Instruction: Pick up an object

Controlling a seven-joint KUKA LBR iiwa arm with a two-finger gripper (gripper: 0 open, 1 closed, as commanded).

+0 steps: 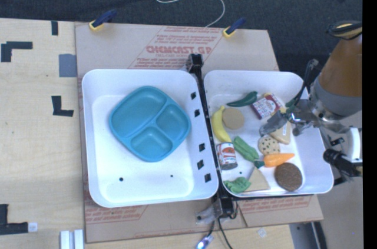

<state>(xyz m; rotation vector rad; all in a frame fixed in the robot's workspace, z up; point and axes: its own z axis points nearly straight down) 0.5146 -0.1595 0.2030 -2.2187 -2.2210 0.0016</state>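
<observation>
A: Blue tray [149,122] sits alone in the left bin [94,142]. Right bin [315,186] holds the food items.

B: Gripper [281,122]?

A: Jaws parted, holding nothing, poised just above the cookie [268,144] and wedge [281,136]. Approach stage; next it must descend and close.

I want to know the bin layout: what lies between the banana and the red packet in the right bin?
In the camera view, a round tan cookie lies between the banana and the red packet, touching the banana's side. A green pepper lies just above that stretch.
</observation>
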